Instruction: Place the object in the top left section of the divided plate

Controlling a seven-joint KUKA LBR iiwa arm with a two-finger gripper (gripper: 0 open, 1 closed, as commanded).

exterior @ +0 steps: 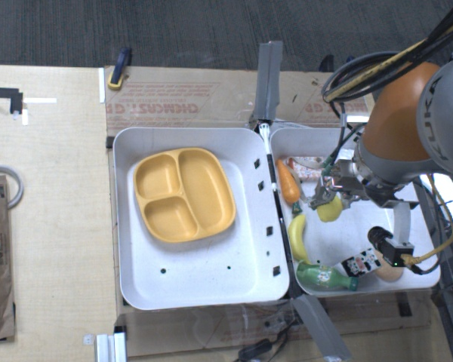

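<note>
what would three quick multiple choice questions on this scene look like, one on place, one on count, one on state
1. Where does the yellow plate lie?
A. in the left bin
B. in the right bin
C. on the cardboard

2. How many sections does the plate have?
A. two
B. three
C. four

3. What is in the plate's sections?
A. a carrot
B. a banana
C. nothing

Answers:
1. A, it sits on the floor of the left bin.
2. B, ridges split it into three.
3. C, all sections are bare; the carrot and banana lie in the right bin, where the gripper hangs by a yellow-green fruit.
</note>
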